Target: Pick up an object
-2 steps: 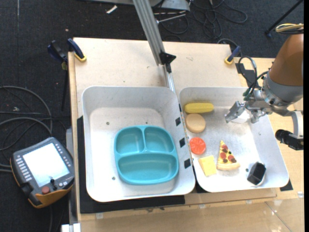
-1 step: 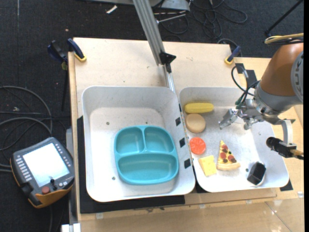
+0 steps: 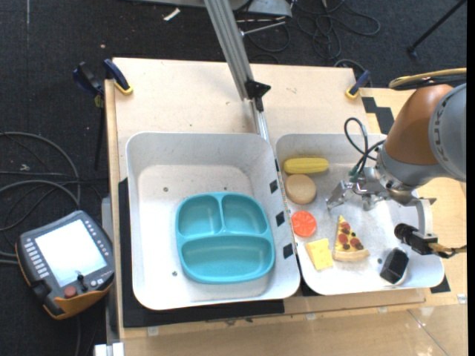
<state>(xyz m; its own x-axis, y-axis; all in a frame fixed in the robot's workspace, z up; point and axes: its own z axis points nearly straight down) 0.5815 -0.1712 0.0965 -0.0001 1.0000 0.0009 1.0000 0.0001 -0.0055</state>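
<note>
Hovering over the right bin, the gripper is standing just above the pizza slice; its fingers are spread, grasping nothing. Corn, a bread roll, a tomato slice and cheese are lying nearby.

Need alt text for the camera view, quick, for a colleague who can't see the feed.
The grey arm's gripper hovers in the right bin above a toy pizza slice, near a corn cob, potato, tomato slice and cheese wedge. The left bin holds a teal divided plate.
</note>
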